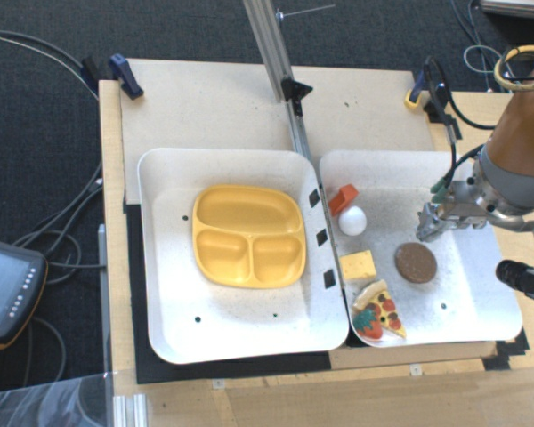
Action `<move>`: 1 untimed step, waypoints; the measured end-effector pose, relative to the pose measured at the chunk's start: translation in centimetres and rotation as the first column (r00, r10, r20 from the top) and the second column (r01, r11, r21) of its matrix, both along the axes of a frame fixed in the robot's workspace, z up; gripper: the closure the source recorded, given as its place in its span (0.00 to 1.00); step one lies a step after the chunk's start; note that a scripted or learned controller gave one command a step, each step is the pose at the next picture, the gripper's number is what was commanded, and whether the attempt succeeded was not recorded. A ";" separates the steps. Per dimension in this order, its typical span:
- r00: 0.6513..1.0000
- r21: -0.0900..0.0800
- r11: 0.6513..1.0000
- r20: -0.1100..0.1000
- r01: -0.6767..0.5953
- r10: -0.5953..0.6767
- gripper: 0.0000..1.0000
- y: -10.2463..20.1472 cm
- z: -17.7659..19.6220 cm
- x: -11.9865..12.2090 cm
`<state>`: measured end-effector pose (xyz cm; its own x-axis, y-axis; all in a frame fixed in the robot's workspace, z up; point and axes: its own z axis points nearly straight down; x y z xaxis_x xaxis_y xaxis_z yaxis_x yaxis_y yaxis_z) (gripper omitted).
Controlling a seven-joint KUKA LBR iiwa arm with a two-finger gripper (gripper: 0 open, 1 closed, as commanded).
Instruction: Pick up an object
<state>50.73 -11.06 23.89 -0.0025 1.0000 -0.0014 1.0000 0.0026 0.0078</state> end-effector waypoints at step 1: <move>1.000 0.001 1.000 -0.004 0.001 -0.001 1.00 0.0 1.4 0.1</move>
<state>50.82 -11.04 25.31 -0.0019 1.0000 -0.0008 1.0000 0.0019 0.0035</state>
